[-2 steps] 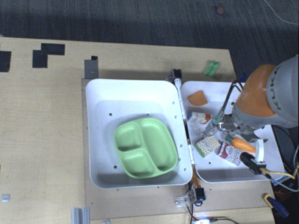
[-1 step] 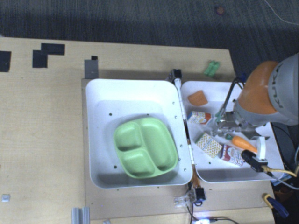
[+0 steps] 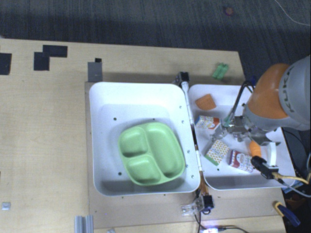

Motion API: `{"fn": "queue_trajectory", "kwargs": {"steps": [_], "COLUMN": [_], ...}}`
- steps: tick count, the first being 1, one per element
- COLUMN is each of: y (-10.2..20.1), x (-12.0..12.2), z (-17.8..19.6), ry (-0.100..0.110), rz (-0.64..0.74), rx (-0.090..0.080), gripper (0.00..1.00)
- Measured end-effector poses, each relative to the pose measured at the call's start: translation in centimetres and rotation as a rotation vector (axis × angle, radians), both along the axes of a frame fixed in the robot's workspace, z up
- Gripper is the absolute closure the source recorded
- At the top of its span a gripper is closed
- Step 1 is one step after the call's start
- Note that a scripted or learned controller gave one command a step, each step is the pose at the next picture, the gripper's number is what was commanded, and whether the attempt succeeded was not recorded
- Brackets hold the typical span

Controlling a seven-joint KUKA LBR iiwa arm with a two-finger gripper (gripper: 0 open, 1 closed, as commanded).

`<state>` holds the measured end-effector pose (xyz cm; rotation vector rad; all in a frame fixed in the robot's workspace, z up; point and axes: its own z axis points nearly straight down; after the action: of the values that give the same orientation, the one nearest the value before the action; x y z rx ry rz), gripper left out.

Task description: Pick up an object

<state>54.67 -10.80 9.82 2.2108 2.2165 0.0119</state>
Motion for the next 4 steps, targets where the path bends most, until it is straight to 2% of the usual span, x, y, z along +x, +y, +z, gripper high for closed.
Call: {"fn": "queue_trajectory", "kwargs": {"steps": [1, 2, 3, 4], "y": [0.1, 0.1, 2.3, 2.4], "x": [0.1, 0.1, 3.0, 3.2], "z": [1.1, 1.1, -1.3, -0.1], "ry": [-0.003, -0.003, 0.008, 0.0], "rz": [0.002, 0.002, 0.002, 0.005], "rx": [0.0, 0.001, 0.002, 0.002], "gripper": [1.0, 0.0, 0.0, 1.0]}}
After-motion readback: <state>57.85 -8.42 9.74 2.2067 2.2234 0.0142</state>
